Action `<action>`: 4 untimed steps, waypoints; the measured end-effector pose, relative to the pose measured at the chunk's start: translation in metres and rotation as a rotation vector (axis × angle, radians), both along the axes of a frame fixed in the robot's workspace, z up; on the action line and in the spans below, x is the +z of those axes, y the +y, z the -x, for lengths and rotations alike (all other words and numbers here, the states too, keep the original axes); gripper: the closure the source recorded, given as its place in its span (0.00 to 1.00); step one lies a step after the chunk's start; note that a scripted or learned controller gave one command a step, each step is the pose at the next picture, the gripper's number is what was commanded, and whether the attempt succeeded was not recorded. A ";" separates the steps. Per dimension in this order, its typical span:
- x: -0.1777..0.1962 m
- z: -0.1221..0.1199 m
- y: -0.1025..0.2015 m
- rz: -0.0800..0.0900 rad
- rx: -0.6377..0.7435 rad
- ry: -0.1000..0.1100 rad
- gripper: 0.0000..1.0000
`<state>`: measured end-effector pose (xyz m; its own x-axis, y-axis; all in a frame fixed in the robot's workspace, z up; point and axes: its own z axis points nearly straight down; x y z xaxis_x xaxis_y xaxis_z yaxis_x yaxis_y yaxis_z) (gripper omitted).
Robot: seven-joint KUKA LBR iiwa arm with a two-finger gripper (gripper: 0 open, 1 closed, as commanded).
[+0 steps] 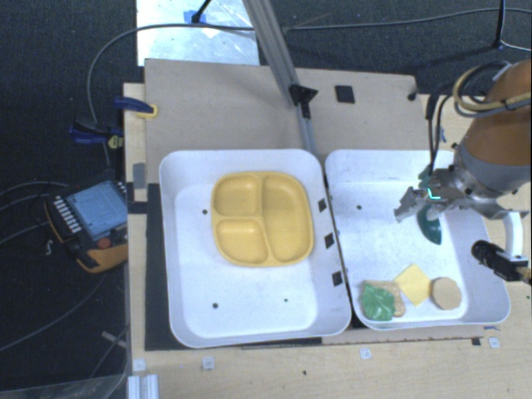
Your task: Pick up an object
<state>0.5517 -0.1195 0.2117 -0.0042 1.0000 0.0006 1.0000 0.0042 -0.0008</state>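
Note:
The right white bin (374, 243) holds several small objects. Along its front edge lie a green leafy piece (378, 301), a yellow square slab (412, 283) and a round tan disc (446, 293). A dark teal object (432, 228) lies further back, near the bin's right side. My gripper (426, 209) hangs directly over the teal object, at or just above its top end. The gripper's body hides how the two meet. The arm, with its orange band (497, 131), comes in from the right.
The left white bin (191, 293) holds a yellow divided plate (263, 219). A grey pole (278, 48) slants down from the top to the gap between the bins. A blue and orange device (91, 216) with cables lies off the bench at left.

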 end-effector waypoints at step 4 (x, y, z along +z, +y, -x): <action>-0.125 0.002 0.012 0.000 -0.003 -0.004 0.00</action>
